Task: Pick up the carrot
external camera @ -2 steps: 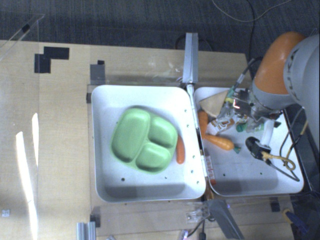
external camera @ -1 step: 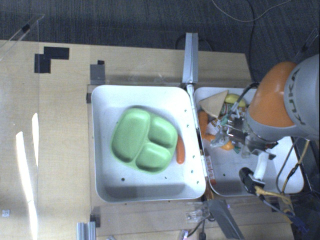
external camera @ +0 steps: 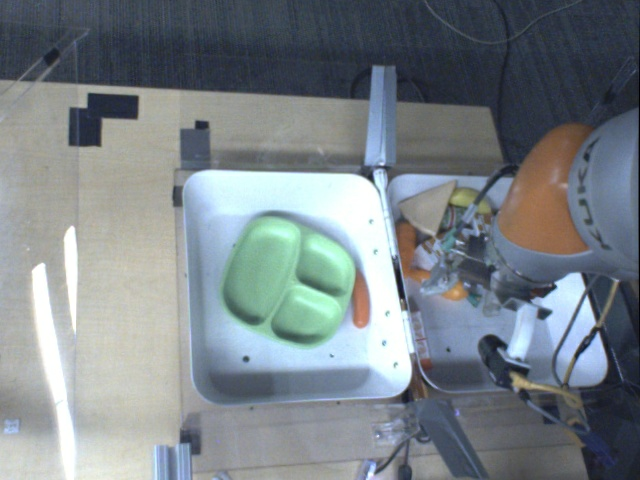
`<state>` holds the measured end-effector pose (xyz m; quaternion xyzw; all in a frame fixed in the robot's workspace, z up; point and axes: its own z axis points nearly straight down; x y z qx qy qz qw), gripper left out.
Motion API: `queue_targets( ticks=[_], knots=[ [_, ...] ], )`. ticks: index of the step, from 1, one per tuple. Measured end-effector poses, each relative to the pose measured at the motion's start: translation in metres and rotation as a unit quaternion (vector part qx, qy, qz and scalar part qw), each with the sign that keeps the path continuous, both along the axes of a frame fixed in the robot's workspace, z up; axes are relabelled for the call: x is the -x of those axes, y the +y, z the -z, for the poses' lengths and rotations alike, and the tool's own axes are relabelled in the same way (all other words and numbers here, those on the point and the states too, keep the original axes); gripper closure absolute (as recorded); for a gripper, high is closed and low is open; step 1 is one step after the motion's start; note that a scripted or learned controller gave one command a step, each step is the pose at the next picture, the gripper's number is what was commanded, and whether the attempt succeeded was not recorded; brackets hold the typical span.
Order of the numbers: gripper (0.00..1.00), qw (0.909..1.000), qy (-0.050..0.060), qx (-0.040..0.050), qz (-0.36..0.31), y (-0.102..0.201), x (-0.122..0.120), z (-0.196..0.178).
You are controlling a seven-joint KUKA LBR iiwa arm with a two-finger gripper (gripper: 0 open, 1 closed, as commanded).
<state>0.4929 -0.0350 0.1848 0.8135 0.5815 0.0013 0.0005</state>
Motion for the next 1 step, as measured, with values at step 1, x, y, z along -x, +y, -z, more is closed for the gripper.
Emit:
queue_targets(
  ticks=[1],
  knots=[
    [0.0, 0.993, 0.001, -0.0004, 0.118, -0.0527, 0.006, 0.0835]
  ],
)
